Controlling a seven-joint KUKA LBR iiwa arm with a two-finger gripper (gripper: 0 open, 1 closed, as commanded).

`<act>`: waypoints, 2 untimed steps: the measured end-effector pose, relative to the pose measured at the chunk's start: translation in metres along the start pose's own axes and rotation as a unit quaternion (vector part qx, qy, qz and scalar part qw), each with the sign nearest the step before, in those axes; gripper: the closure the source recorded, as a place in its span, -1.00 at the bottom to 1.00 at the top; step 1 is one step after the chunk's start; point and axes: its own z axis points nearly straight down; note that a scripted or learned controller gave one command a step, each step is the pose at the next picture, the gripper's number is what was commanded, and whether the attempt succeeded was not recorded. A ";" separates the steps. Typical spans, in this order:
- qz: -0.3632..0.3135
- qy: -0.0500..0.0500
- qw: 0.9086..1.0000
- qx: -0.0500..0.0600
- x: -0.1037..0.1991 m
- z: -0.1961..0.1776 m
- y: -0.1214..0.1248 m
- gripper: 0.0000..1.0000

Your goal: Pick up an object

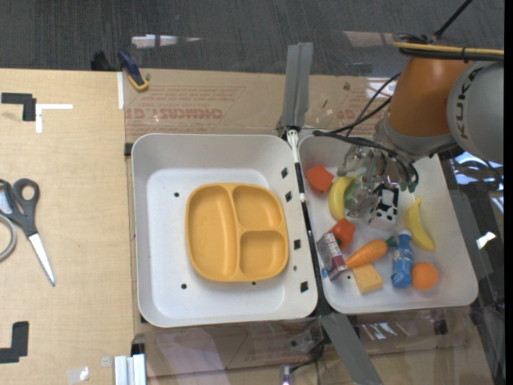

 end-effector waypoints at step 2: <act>0.084 0.003 0.996 0.000 0.110 0.001 -0.089 -1.00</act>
